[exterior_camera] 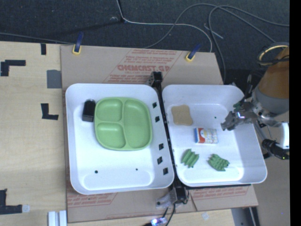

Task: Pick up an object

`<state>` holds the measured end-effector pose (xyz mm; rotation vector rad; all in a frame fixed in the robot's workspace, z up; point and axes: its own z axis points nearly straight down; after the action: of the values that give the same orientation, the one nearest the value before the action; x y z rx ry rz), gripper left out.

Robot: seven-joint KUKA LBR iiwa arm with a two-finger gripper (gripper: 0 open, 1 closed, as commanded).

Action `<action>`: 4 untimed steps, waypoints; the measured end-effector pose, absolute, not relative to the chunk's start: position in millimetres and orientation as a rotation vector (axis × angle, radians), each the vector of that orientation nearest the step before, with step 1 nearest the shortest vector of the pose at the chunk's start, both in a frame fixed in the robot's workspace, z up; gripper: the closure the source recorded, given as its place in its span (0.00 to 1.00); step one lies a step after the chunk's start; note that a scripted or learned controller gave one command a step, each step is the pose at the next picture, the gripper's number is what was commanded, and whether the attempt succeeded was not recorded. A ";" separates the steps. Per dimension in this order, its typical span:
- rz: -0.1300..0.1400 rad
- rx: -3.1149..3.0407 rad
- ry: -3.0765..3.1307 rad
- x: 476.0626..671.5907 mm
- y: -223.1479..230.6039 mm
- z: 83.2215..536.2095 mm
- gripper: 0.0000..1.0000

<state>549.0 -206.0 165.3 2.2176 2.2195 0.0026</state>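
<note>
Arm: I see the grey arm (275,91) coming in from the right, its orange band up top, wrist over the right bin's right wall.
Gripper: the gripper (230,123) sits just inside the right bin (244,175), near its right side, tip pointing left and down.
Fingers: too dark and small for me to read; I cannot tell whether they stand wide or narrow, and I see nothing between them.
Nearest object: the small white box with red and blue print (206,135) lies left of and a little below the tip, near but apart from it.
Tan piece: a flat tan square (181,115) lies further left, close to the bin's left wall, well apart from the gripper.
Green pieces: one ribbed green piece (190,158) and a second crinkled green piece (218,162) lie near the front of the right bin, below the box, both apart from the gripper.
Left bin: the left bin (113,180) holds a green divided plate (123,124), with a small black block (88,110) touching its left edge.
</note>
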 end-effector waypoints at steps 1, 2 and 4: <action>0.002 2.217 2.221 549.9 -205.8 207.4 1.00; 0.000 2.216 2.229 557.0 -146.6 201.0 1.00; 0.001 2.216 2.229 568.2 -42.7 205.1 1.00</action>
<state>568.2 -42.7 205.1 2.2157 2.2288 0.0006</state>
